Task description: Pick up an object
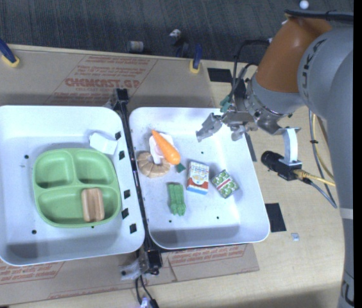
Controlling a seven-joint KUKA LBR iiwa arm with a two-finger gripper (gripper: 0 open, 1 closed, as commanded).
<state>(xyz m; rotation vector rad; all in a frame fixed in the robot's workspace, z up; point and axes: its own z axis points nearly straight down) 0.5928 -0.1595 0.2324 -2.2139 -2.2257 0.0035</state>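
Observation:
In the right bin point(251, 217), an orange carrot point(166, 146) lies against a tan croissant point(151, 164) near the left wall. A red and white carton point(198, 176) and a small green carton point(224, 183) sit in the middle. A green bean pod point(176, 199) lies below them. My gripper point(222, 131) hangs over the bin's upper right part, above and right of the carrot. Its fingers point(206, 129) are spread open and hold nothing.
The left bin point(8, 236) holds a green divided plate point(72, 172) with a hot dog point(92, 204) in its lower right compartment, and a white scrap point(104, 143) by the plate's top edge. Black clips point(129, 172) join the two bins. Cables point(316, 172) run along the right side.

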